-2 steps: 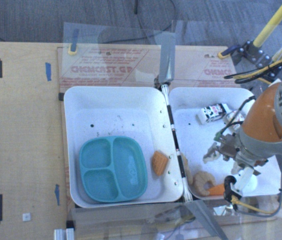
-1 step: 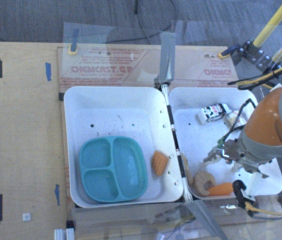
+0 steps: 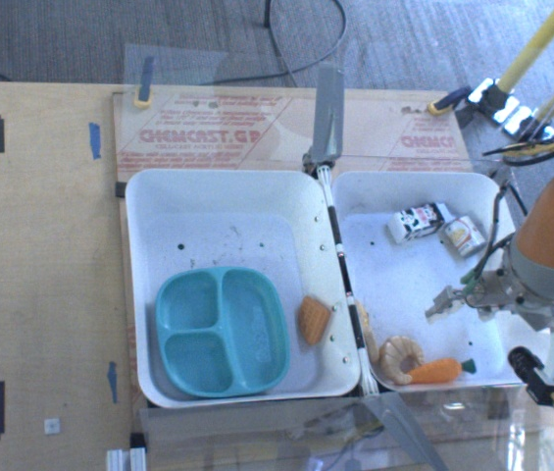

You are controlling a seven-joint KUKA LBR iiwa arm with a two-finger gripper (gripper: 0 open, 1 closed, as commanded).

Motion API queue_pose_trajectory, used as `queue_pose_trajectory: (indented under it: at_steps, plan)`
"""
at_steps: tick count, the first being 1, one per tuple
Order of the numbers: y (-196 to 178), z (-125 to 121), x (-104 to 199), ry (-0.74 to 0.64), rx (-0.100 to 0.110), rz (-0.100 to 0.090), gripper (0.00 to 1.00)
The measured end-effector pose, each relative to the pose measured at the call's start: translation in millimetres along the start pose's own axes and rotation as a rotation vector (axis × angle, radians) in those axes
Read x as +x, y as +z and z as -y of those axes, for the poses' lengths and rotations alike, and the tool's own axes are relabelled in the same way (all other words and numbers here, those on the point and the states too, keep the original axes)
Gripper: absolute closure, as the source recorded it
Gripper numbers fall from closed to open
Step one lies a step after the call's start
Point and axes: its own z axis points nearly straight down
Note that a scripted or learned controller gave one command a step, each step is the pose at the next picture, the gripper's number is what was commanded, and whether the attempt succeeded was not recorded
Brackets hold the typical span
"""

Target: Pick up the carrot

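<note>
Over right bin, metal gripper hangs, finger state unclear. Smooth tapered orange carrot lies below it on bin floor, touching curled croissant. Left bin: glossy teal divided plate.

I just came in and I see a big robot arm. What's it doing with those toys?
The robot arm is reaching into the right bin to pick up the carrot. Its gripper hovers above the bin floor, and the carrot lies near the front edge beside a croissant, untouched. The left bin holds a blue divided plate.
</note>
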Motion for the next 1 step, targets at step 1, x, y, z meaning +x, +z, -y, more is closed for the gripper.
queue_pose_trajectory:
  at_steps: [1]
  plan:
    - [40.8, -1.1, 57.3, 0.215, -0.006, 0.003, 0.0]
